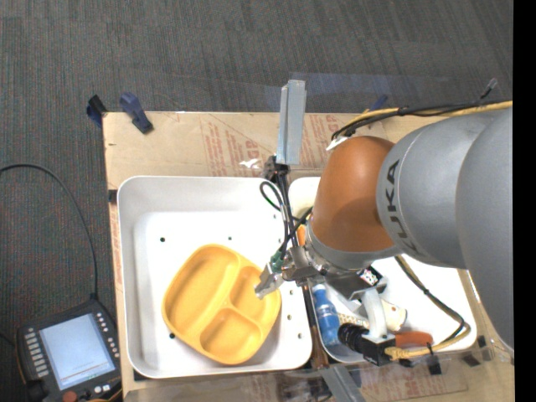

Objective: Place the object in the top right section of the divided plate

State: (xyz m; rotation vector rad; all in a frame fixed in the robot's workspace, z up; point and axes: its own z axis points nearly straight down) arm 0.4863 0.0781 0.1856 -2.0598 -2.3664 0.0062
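Gripper [266,285] low over the left shallow white bin [142,224], its tip right at the right-hand rim of the yellow plastic divided plate [209,308]. The grey arm [435,191] with its orange band [356,195] reaches across from the right and covers much of the right white bin [429,296].

The plate lies tilted in the left bin. It has one large compartment on its left side and two smaller ones, one toward the right and one at the bottom. All three read as bare yellow, so nothing is delivered yet by my reckoning.

Is the pincer spread or pressed together? I cannot tell from up here, and whether it carries anything is too small to make out. Over in the right bin sit a blue bottle-like piece [325,321], a white plastic piece [383,312] and a small orange item [412,339], all close together beneath the arm.

My judgement: the tip is lined up near the target compartment, so if it has the object, the release remains. If not, a pick from the right bin comes first.
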